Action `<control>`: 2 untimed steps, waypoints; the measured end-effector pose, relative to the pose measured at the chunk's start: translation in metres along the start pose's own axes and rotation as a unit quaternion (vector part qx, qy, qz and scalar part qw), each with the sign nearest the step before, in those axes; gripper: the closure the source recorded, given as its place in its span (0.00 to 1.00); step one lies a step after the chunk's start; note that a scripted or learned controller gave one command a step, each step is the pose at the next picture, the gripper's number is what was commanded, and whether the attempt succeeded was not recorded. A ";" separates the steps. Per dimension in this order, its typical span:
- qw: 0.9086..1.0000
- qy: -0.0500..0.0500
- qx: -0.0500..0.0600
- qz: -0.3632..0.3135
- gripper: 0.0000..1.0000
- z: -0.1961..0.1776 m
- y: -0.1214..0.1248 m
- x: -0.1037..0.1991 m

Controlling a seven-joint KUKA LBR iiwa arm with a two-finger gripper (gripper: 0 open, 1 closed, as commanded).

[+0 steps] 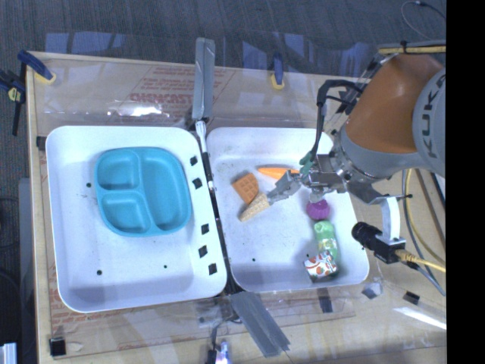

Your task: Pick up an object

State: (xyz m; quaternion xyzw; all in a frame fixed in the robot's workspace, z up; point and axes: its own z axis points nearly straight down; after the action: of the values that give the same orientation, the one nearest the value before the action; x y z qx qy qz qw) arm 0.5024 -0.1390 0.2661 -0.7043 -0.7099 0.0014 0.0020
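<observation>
On the table, the right bin [227, 264] has an ice cream cone [254, 207] just under the jaws [286, 188], which look apart and empty, so drop straight down before closing.

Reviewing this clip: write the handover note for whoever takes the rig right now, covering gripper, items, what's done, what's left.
Gripper: low in the right bin, beside the cone; nothing visibly held.
Right bin items: waffle, carrot, purple piece, green bottle, small carton.
Left bin: blue divided tray.
Done: approach.
Left: grasp and lift an object.
</observation>
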 end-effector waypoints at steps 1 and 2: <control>1.000 -0.001 -0.001 -0.003 0.00 -0.010 0.038 -0.073; 0.998 0.000 0.000 -0.067 0.00 0.068 0.094 -0.070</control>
State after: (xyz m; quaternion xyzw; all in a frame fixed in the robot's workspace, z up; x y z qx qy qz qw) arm 0.5962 -0.2086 0.1972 -0.6555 -0.7552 0.0011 0.0018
